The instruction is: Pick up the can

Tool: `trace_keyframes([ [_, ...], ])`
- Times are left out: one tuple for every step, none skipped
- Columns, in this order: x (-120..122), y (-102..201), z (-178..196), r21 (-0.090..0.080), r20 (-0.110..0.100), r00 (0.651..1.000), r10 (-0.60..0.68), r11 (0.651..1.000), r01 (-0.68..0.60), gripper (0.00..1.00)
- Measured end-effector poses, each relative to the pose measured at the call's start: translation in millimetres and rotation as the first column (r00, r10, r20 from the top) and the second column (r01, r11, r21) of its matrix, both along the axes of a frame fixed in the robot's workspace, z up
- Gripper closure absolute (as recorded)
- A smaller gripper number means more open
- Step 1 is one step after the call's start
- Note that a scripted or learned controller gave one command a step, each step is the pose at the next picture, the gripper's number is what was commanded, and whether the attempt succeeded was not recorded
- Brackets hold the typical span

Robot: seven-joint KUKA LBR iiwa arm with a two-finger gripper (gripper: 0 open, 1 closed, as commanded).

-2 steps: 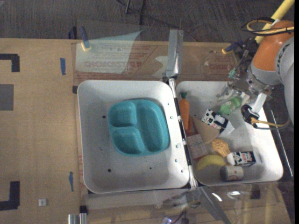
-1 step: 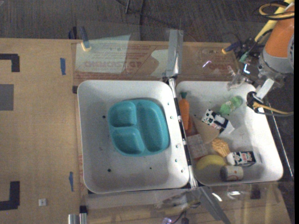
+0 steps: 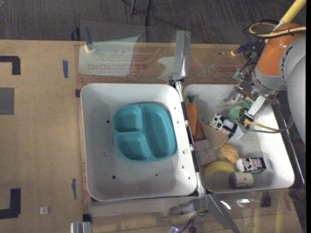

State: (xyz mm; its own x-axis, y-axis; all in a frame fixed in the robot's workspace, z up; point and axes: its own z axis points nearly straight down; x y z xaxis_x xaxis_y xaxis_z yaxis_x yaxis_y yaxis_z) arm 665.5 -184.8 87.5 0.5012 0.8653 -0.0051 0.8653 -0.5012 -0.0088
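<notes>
The can [image 3: 241, 180] is a small grey cylinder lying on its side near the front edge of the right bin [image 3: 282, 176]. It touches a yellow lemon-like fruit [image 3: 218, 169] on its left, and a black-and-white carton [image 3: 252, 165] lies just behind it. My gripper [image 3: 244, 107] hangs at the back of the right bin, above a green item [image 3: 235, 113] and beside a cow-patterned box [image 3: 223, 124]. It is far behind the can and nothing shows held in it. The grey arm with its orange band [image 3: 277, 57] comes in from the upper right.
The right bin also holds a carrot [image 3: 192, 118] along its left wall, a waffle-like piece [image 3: 206, 149] and a ridged tan item [image 3: 230, 153]. A teal divided plate [image 3: 144, 131] lies in the left bin [image 3: 97, 144]. Cables [image 3: 265, 125] trail by the gripper.
</notes>
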Motion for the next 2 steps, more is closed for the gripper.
trace_keyframes([
  [-57,-4,1,-0.001,0.014,1.000,-0.006,1.000,0.006,0.00],
  [-27,-17,2,0.012,0.014,0.999,-0.048,0.999,0.048,0.00],
])
